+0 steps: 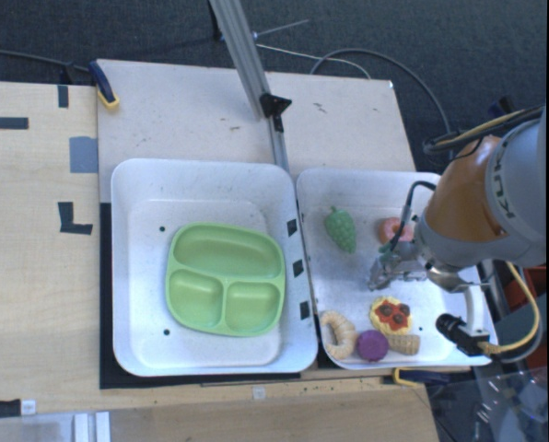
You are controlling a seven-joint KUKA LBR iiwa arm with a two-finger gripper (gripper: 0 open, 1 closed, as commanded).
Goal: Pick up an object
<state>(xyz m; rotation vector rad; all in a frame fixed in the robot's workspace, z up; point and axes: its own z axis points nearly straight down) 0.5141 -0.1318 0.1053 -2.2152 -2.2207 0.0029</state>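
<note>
Whether the jaws (385, 274) are apart or closed I cannot tell; they hang low in the right bin (348, 184), holding nothing I can see. The pizza toy (391, 316) lies just near of them, the green toy (340, 228) to their far left.

Hand (386, 275) above toy-filled right bin (367, 187)

Two shallow white bins (127, 247) sit side by side: one green divided plate (226, 279) in the left; in the right, one green grape bunch (341, 229), one pizza slice (393, 321), one purple ball (372, 345), one pretzel-like pastry (338, 333), one pinkish item (390, 230).
</note>
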